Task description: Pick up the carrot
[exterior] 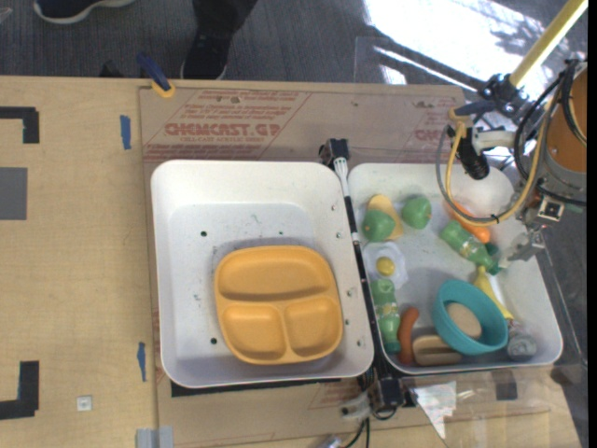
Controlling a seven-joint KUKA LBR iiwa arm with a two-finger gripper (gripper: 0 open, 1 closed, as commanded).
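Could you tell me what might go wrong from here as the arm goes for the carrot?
1. The carrot lies crowded among green toys in the right bin, so the gripper might catch a neighbour instead.
2. It lies near the bin's right wall, so a finger might strike the rim.
3. Loose cables hang over the bin and could snag.

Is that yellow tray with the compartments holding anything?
Empty. The yellow tray lies flat in the left bin, all three compartments bare.

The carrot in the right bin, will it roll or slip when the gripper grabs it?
The carrot looks like a small rigid toy, so probably light and stiff. Its rounded, tapered shape may roll or squirt from a pinch. The green pepper nearby could get nudged.
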